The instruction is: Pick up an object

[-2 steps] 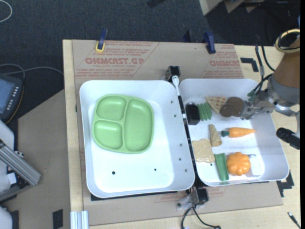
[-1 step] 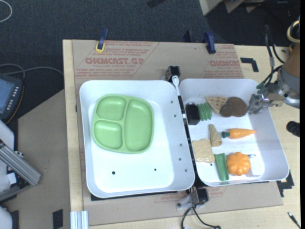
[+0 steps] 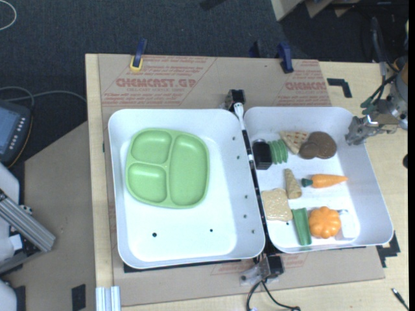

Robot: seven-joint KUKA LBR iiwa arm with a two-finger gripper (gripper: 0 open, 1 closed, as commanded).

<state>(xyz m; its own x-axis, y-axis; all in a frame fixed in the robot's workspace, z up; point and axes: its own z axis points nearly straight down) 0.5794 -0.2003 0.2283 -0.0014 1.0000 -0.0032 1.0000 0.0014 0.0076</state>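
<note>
The gripper waits at the right bin's edge, grip state unclear; next, descend over the carrot.

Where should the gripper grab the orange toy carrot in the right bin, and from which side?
Grip the orange toy carrot across its thicker part near the green stem end, coming straight down from above. It lies flat, lengthwise left to right, with bare bin floor above and below it, so fingers probably fit there. The gripper sits by the right white bin's upper right rim.
</note>
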